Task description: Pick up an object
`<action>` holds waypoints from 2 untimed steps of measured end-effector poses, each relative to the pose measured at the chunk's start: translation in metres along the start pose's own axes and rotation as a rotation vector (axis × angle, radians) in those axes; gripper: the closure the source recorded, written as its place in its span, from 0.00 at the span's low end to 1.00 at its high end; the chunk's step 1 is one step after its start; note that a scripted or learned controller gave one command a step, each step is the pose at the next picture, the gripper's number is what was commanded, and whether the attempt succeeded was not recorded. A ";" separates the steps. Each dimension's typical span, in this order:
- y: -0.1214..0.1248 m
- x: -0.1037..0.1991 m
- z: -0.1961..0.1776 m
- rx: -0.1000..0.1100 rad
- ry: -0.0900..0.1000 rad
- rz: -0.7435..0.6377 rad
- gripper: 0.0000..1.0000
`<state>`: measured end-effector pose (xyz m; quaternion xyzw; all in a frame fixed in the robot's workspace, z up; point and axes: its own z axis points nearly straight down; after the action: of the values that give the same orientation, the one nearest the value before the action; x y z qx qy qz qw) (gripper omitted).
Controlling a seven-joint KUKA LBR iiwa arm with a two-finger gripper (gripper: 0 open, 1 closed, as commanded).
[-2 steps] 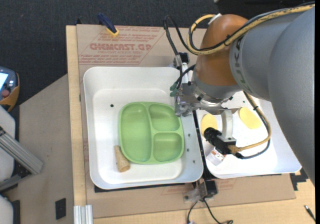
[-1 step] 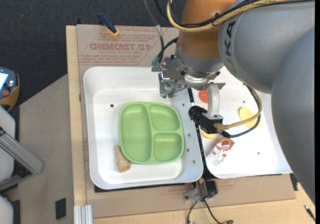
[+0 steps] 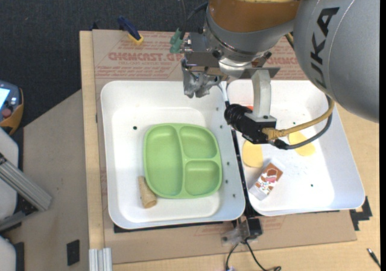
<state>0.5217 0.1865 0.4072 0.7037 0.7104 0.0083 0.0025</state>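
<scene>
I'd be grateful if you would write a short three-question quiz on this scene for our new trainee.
1. True or false: the green plate lies in the right bin.
2. What lies just beside the plate's lower left corner in the left bin?
A. a cork-like tan piece
B. a spoon
C. a blue clamp
3. Fill in: the small red and white packet lies in the ____ bin.

Key: 1 false; 2 A, the tan piece; 3 right.

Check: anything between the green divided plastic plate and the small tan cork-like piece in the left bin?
Nothing; in the camera view the cork-like piece lies against the plate edge.
</scene>
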 end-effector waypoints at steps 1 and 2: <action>-0.032 0.042 -0.128 0.000 0.002 0.001 1.00; -0.041 -0.037 -0.130 0.016 -0.009 0.016 1.00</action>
<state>0.4788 0.1480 0.5361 0.7094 0.7048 -0.0006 -0.0001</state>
